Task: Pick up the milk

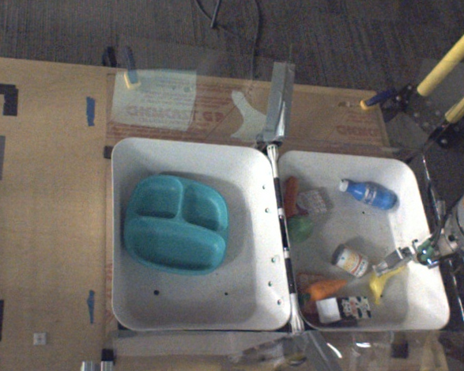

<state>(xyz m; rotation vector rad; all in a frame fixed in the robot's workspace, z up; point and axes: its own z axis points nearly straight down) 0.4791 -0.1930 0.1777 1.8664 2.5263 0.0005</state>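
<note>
2 white bins (pixel 125 237) on counter; left has 1 teal tray (pixel 176 222). Right bin: 1 milk (pixel 344 309) at near edge, 1 blue bottle (pixel 369 194), 1 carrot (pixel 325 288). Hand (pixel 405 258) over right bin's right side, can't tell if open or holding anything.

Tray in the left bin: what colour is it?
Teal, seen in the camera view: tray.

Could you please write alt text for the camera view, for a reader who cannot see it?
The pincer hangs over the right bin, above a milk carton lying near the front wall beside a carrot, a small jar and a blue bottle. The left bin holds a teal divided tray.
</note>
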